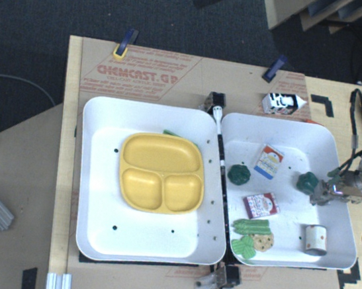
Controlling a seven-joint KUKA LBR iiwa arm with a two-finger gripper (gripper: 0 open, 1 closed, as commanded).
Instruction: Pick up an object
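The right bin [296, 131] holds several small things. A dark green round object [306, 183] lies near its right wall. My gripper [322, 192] reaches in over the right rim and sits right beside that object, touching or nearly touching its right side. Further left lie a second green round piece [239, 175], a white, red and blue carton [268, 163] and a red packet [260, 204]. Along the front sit a green vegetable piece [251, 226], a cookie [261, 241], a green leaf shape [242, 249] and a silver can [315, 239].
The left bin [95, 182] bears a yellow divided plate [162, 172] with a green sliver [172, 133] peeking out behind it. A black-and-white carton [283, 103] stands on the bench behind the right bin. Clamps [123, 45] hold the board's far edge.
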